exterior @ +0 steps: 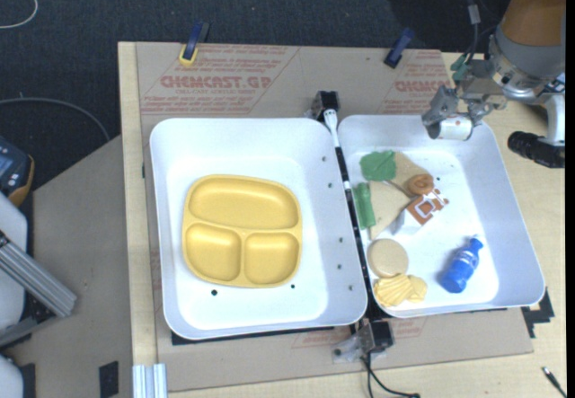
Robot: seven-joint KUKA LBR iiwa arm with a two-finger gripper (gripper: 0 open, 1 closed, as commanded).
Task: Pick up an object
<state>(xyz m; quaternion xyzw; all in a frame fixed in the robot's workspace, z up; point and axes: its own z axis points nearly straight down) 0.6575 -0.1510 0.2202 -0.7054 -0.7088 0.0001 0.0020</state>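
Claw [455, 124] poised at the far edge of the right bin [512, 199], near the desk's far right corner; finger state impossible to tell, nothing visibly held. Nearest candidate, green leafy toy [379, 164], lying toward the desk's front and left of the claw, well apart.

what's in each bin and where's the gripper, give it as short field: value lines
left bin: yellow divided tray, three compartments
right bin: green leaf-shaped piece, green stick, round tan disc, yellow chips, blue bottle lying down, small brown and orange pieces
gripper: above the right bin's far edge, nothing seen between its fingers
arm: enters from the upper right
task status: no object picked up
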